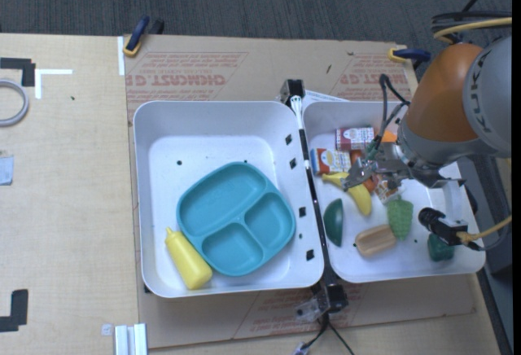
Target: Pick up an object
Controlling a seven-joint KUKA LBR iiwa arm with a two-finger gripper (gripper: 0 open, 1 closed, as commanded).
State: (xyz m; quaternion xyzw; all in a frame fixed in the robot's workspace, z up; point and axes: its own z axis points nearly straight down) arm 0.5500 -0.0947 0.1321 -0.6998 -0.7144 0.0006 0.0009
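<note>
The right bin (pixel 407 264) holds several toy foods: a yellow banana (pixel 356 194), a dark green leaf-shaped piece (pixel 333 221), a tan bread-like roll (pixel 375 239), a light green piece (pixel 400 217), a small dark green item (pixel 440 249), and two red-and-white cartons (pixel 330 160) (pixel 356 137). My gripper (pixel 364 173) hangs low over the middle of this bin, just above the banana's upper end and beside the cartons. The wrist hides the fingertips.
The left bin (pixel 155 182) contains a teal divided plate (pixel 236 218) and a yellow mustard bottle (pixel 188 259) at its front left. Both bins rest on cardboard (pixel 187 72). The grey and orange arm (pixel 456 101) covers the right bin's far right part.
</note>
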